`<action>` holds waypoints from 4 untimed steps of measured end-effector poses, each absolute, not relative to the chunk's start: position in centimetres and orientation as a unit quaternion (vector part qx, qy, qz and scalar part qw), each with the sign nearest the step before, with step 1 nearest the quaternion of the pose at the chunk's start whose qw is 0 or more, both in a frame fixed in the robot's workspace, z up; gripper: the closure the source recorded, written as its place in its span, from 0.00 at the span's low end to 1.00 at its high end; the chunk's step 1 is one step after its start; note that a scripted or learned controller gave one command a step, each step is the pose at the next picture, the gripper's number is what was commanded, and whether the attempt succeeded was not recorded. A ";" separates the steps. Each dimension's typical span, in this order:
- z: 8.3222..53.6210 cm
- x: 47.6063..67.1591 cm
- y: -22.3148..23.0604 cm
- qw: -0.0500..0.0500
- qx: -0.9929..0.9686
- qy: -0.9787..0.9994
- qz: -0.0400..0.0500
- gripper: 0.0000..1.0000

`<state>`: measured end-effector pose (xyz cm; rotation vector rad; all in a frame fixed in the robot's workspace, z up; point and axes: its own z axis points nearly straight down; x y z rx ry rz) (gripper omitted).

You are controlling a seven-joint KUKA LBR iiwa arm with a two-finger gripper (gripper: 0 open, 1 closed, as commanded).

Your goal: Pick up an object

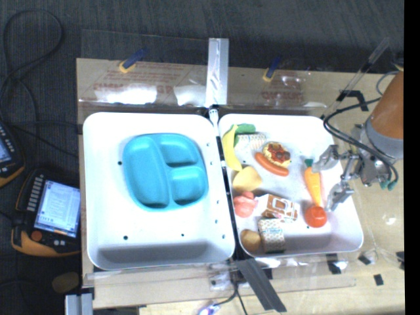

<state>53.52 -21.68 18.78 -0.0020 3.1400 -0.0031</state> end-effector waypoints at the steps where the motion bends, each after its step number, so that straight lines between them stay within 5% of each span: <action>1: 18.8 53.5 -21.7 0.001 -0.001 1.000 -0.001 0.00; 2: 24.1 56.6 -13.7 0.002 -0.154 0.988 0.000 0.00; 3: 13.7 52.3 -12.7 0.000 0.015 1.000 0.000 0.00; 4: 9.7 57.2 -10.0 0.009 0.065 0.998 -0.002 0.00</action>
